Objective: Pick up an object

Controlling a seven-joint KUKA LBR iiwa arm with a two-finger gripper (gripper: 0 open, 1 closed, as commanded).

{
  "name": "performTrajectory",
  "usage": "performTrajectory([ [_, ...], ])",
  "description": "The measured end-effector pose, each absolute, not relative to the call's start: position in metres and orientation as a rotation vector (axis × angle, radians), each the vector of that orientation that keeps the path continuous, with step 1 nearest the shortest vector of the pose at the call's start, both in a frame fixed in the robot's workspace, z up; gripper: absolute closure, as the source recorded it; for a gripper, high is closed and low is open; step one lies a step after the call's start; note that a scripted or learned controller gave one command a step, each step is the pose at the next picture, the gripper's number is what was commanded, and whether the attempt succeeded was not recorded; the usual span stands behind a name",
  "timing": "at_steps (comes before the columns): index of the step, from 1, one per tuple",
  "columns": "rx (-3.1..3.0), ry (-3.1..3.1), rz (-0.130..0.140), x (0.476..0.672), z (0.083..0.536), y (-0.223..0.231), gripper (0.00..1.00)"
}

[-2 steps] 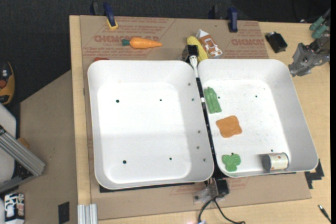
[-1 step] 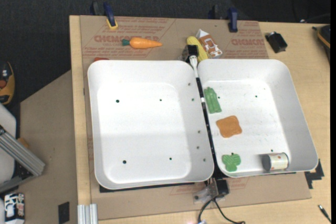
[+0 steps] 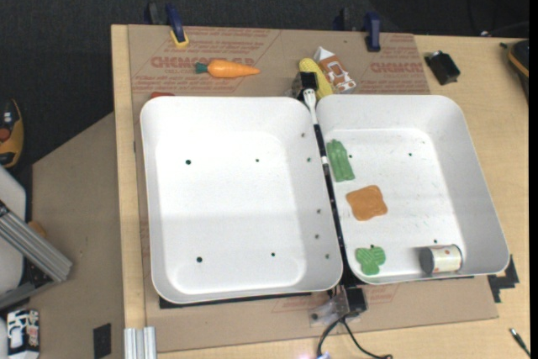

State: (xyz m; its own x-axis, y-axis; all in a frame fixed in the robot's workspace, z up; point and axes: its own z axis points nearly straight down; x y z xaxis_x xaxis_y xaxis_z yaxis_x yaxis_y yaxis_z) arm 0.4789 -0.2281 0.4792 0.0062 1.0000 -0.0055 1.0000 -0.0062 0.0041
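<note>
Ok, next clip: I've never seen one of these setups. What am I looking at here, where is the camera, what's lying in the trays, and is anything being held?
This is one fixed camera above a workbench, looking down at a slant. Two shallow white bins sit side by side on a brown board: the left bin and the right bin. A program-driven arm normally reaches in from the right to pick things up.

The right bin holds four small items: a green strip near the dividing edge, an orange-brown flat piece, a green leafy toy and a small can lying on its side.

Behind the bins on the board lie a toy carrot and a yellow and white cluster of items I can't identify. Nothing is being held.
</note>
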Motion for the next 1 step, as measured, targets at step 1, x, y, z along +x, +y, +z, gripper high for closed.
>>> performTrajectory([
  [1,2.223,2.235,-0.006,0.4791,0.3818,-0.1651,1.00],
])
